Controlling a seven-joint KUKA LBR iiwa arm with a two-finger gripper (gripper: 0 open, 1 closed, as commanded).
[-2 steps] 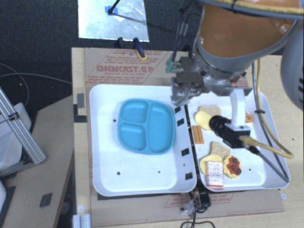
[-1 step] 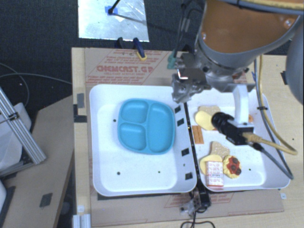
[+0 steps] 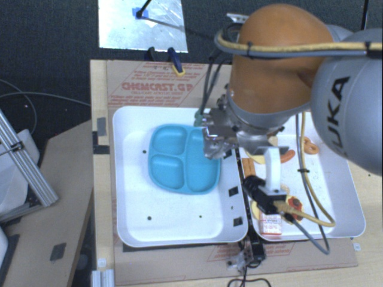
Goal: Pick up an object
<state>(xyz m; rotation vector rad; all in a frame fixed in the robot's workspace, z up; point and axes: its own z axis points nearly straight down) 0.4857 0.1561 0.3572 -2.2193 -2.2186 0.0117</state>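
Observation:
A blue divided plate (image 3: 179, 159) lies flat in the left white bin (image 3: 134, 220). My gripper (image 3: 213, 143) hangs over the plate's right edge, close to the wall between the two bins. The grey arm with its orange band covers much of the right bin (image 3: 350, 211). Small items show around the arm in that bin: an orange ring-shaped piece (image 3: 310, 145), a reddish-orange piece (image 3: 288, 155), a brown piece (image 3: 248, 168) and a red and white packet (image 3: 270, 224). Nothing can be seen between the fingers.
A cardboard sheet (image 3: 157, 85) lies under the bins, with a shiny foil sheet (image 3: 142, 17) behind it. A metal frame (image 3: 21, 160) stands at the left. A yellow cable (image 3: 314, 199) loops over the right bin.

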